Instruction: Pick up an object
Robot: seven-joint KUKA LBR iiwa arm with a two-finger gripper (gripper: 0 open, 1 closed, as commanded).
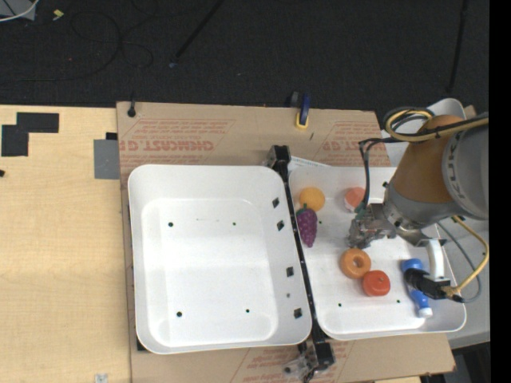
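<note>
The pincer (363, 234) sits low in the right bin (447, 319), just above the orange ring (355, 262); can't tell its grip.

We counted two white bins side by side on the bench: a left bin (160, 214) and a right bin (383, 319). In the right bin we counted six small things: one yellow-orange ball (311, 199), one purple bunch of grapes (306, 226), one pink-red piece (354, 198) partly hidden by the arm, one orange ring (355, 262), one red-orange round piece (376, 283) and one blue and white thing (418, 287). We also counted one clamp (303, 111) at the far edge of the board.
</note>
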